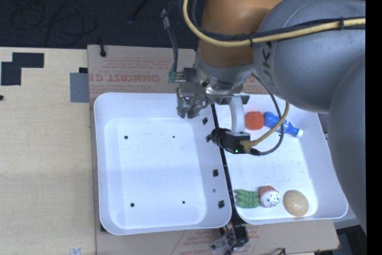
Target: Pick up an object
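Note:
My gripper (191,106) hangs over the back right corner of the left bin (113,128), close to the divide between the two bins. No object shows at its tip. In the right bin (322,188) lie an orange-red round piece (254,120) and a blue piece with a white end (277,122) near the back. A green item (245,197), a white ball with red marks (269,196) and a tan egg-shaped object (295,202) sit along the front edge. The arm's large orange and grey body hides the back part of the right bin.
A black cable with a small lit unit (234,141) dangles from the wrist over the divide. Both bins rest on a cardboard sheet (137,71) on a pale wooden bench (42,146). A clamp (230,240) sits at the front between the bins.

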### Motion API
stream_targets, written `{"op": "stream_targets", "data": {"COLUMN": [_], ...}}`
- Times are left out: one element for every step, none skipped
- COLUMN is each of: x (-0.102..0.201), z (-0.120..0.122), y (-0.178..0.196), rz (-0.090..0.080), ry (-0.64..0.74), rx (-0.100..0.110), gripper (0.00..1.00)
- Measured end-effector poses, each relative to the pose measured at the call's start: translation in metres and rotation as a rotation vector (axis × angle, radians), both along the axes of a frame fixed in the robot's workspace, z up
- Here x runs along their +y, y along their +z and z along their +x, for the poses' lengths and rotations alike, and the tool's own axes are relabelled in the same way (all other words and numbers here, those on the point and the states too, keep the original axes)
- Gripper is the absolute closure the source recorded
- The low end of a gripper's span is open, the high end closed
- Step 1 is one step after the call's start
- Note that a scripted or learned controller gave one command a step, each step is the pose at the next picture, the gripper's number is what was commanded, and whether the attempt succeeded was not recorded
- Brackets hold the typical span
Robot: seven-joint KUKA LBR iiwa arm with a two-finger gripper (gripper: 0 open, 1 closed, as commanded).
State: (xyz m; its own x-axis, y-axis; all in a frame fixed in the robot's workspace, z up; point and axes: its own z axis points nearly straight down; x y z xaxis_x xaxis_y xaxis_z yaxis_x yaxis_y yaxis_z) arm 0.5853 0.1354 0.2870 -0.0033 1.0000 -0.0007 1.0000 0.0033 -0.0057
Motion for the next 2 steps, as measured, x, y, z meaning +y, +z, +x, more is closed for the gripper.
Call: {"op": "stream_targets", "data": {"x": [0.0173, 0.0167], "z": [-0.0223, -0.0219], "y": [0.0644, 0.0697], "rz": [0.002, -0.001], "ry": [0.000, 0.002], "rx": [-0.007, 0.001], "gripper": [1.00, 1.00]}}
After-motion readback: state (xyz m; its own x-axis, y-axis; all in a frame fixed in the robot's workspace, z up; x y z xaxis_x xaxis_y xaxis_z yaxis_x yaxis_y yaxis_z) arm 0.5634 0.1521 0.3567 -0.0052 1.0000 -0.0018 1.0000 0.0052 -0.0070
